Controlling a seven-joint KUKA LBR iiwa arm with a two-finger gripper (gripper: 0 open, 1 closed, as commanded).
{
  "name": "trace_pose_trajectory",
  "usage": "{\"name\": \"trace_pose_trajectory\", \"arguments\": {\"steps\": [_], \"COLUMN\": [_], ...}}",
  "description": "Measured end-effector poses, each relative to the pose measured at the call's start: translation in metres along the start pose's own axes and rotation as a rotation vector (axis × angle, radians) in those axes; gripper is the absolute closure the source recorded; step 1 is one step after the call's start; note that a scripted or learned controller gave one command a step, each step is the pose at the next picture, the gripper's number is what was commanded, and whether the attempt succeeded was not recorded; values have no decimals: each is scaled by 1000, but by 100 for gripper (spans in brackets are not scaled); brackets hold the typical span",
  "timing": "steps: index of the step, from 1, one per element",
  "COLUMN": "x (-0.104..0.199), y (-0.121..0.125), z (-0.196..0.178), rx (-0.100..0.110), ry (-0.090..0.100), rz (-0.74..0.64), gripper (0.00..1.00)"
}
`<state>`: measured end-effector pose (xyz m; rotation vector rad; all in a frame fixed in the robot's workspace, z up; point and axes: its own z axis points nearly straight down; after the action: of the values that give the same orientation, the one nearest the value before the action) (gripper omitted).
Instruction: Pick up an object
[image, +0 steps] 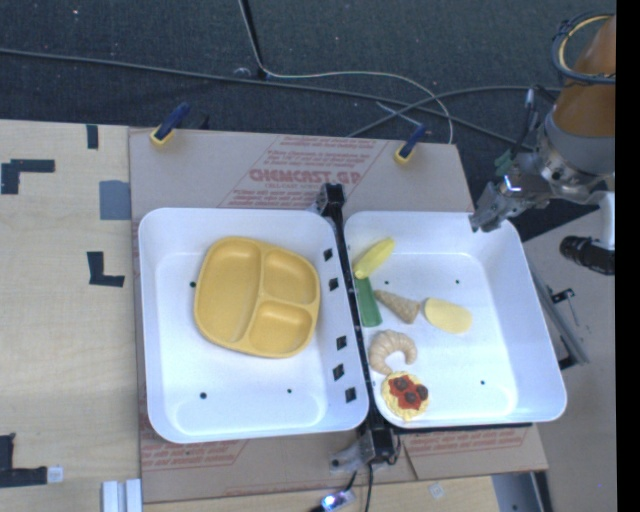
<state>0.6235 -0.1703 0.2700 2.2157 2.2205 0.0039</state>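
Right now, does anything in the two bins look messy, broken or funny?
Nothing looks broken or spilled. The yellow plate sits a bit crooked in the left bin. In the right bin, all the toy food, like the croissant and little pizza, is bunched up against the left wall.

Even, diffuse overhead light; the two white bins (160, 330) read bright, nearly washed out (little texture survives on their floors). Shadows are soft and short. The dark floor (120, 50) looks dim, and the whole frame is slightly soft and grainy.
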Motion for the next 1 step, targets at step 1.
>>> {"name": "trace_pose_trajectory", "arguments": {"steps": [1], "x": [54], "y": [-17], "z": [-2], "rx": [6], "ry": [2], "rz": [-3], "gripper": [100]}}
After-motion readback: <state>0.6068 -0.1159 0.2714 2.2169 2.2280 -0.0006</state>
